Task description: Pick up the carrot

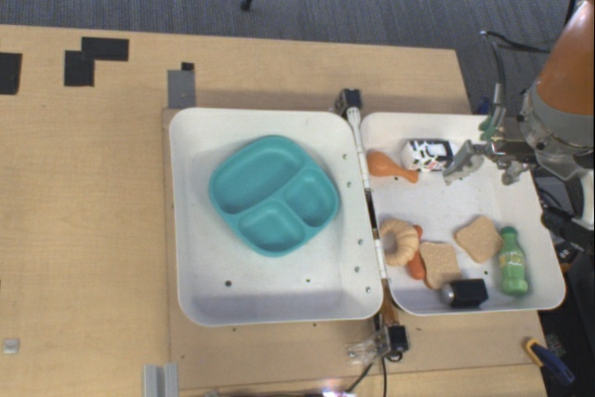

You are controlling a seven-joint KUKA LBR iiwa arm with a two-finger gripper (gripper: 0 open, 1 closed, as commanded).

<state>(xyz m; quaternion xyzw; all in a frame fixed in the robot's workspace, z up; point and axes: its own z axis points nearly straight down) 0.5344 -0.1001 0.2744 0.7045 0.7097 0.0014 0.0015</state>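
The carrot [416, 268] is a small orange piece in the right bin [548, 293], wedged between a beige ring-shaped pastry [400, 240] and a slice of toast [439, 261], which hide most of it. My gripper [485, 166] hovers over the back right part of that bin, well behind and to the right of the carrot. Its two grey fingers stand apart, open, with nothing between them.
An orange drumstick [383, 165] and a black-and-white patterned item [426, 153] lie left of the gripper. A second bread slice [478, 238], a green bottle [511, 261] and a dark cylinder [465, 293] sit near the front. A teal divided plate [272, 193] lies in the left bin [195, 293].
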